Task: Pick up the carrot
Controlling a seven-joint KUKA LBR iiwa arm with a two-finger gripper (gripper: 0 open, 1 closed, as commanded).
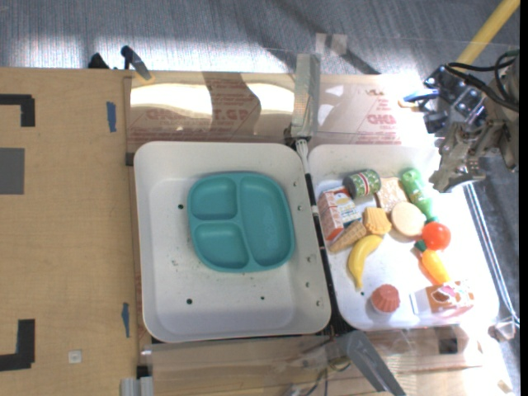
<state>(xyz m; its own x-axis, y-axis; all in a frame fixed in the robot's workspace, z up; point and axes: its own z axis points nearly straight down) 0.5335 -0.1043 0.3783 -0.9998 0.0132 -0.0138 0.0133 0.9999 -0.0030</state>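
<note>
Beside one banana (360, 256), one carrot (434, 265); hand (459, 174) state: cannot tell.

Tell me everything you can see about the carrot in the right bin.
The carrot is a small toy-like piece, glossy like plastic, with an orange body and a stub of green at its upper end. It lies tilted on the floor of the right bin, near the right wall, just below the red tomato and above a small carton. It appears to touch the tomato.
</note>
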